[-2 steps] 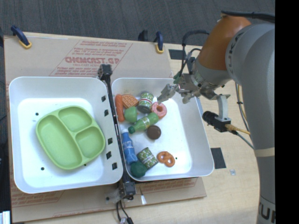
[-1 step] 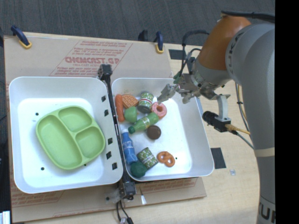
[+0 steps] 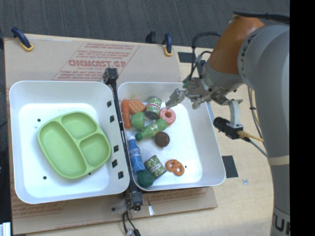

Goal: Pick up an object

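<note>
Overhead slanted view of the desk [image 3: 231,200] with two white bins side by side. The gripper [image 3: 178,96] is seen above the upper right part of the right bin [image 3: 206,146], reached in from the right; its fingers [image 3: 173,100] appear slightly parted with nothing between them, so no object is held. The candidate objects are clustered along the left half of that bin. Nearest to the fingertips, just beside them toward the lower left, a pink doughnut [image 3: 168,115] and a small striped can [image 3: 153,106] are found; beyond these lie an orange carrot [image 3: 126,113] and a green bottle [image 3: 152,130], the latter with its long axis running from lower left to upper right. A brown ball [image 3: 162,139] lies below the doughnut; a pretzel [image 3: 174,167] and a blue bottle [image 3: 134,154] are placed further toward the near edge. The left bin [image 3: 19,132] is occupied by a green divided plate [image 3: 74,144]. The coming descent is judged to require a short shift down and to the left, the doughnut being closest.
</note>
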{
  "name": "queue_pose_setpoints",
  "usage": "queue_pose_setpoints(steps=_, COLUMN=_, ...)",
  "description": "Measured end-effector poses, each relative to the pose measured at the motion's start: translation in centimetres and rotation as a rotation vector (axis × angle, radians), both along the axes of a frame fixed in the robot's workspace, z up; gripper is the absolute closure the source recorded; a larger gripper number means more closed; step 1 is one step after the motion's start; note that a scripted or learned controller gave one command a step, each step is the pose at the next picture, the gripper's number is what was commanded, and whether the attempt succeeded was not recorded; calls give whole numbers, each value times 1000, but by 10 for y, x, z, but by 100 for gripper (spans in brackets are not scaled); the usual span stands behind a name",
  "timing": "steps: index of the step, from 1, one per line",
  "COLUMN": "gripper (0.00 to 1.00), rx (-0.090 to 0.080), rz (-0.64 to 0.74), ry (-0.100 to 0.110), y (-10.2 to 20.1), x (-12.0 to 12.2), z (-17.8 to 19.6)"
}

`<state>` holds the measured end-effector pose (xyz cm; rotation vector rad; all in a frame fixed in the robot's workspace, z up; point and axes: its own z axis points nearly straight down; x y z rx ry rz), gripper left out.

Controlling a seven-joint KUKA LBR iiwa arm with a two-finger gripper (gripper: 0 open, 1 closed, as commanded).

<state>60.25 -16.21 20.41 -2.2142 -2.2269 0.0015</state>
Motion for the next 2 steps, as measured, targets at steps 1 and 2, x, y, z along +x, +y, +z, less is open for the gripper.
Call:
queue_pose_setpoints(steps=1, gripper=0, rx=0, rz=0, ry=0, y=0, x=0, z=0)
queue_pose_setpoints(steps=2, gripper=0, rx=0, rz=0, ry=0, y=0, x=0, z=0)
